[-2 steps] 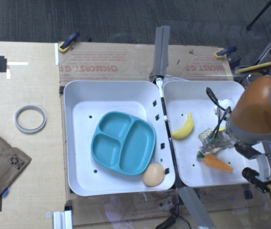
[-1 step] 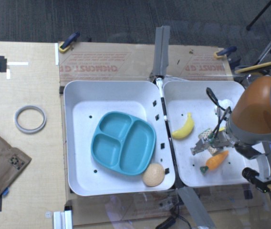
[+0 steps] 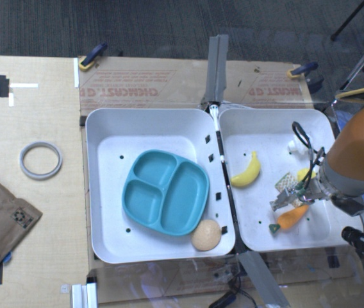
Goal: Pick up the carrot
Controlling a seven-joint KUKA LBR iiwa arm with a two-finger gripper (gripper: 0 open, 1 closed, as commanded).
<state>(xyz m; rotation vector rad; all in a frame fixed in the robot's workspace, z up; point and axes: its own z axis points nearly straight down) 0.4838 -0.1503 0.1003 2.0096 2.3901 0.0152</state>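
The carrot (image 3: pixel 291 218) is orange with a green stub at its left end. It lies in the right bin (image 3: pixel 259 128), near the front right corner. My gripper (image 3: pixel 287 201) hangs just above and behind the carrot, close to its upper side or touching it. The grey arm with its orange band (image 3: pixel 360 145) comes in from the right and hides part of the bin's right side.
A banana (image 3: pixel 247 171) lies in the middle of the right bin, with a small yellow piece (image 3: pixel 305 174) and a white piece (image 3: pixel 294 148) further right. The left bin (image 3: pixel 105 172) holds a blue divided plate (image 3: pixel 166 192) and a beige ball (image 3: pixel 206 234).
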